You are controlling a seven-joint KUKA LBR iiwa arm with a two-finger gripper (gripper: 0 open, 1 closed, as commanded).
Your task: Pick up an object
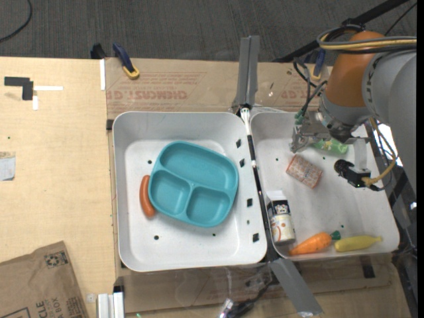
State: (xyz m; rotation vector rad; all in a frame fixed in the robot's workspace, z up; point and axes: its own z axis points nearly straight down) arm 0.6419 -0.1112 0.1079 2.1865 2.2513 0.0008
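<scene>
Gripper [306,140] hangs over the far part of the right bin [377,207]; jaw state cannot be told. Nearest candidate: small box [304,171], lying flat just toward the camera from the gripper, long axis slanting across the bin floor.

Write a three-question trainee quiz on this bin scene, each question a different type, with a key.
1. True or false: the teal divided plate lies in the right bin.
2. Which thing lies nearest the gripper? A) carrot B) small printed box C) hot dog
3. Fill in: the yellow banana lies beside the ____ at the right bin's near edge.

Key: 1. False, it lies in the left bin. 2. B. 3. carrot.
</scene>
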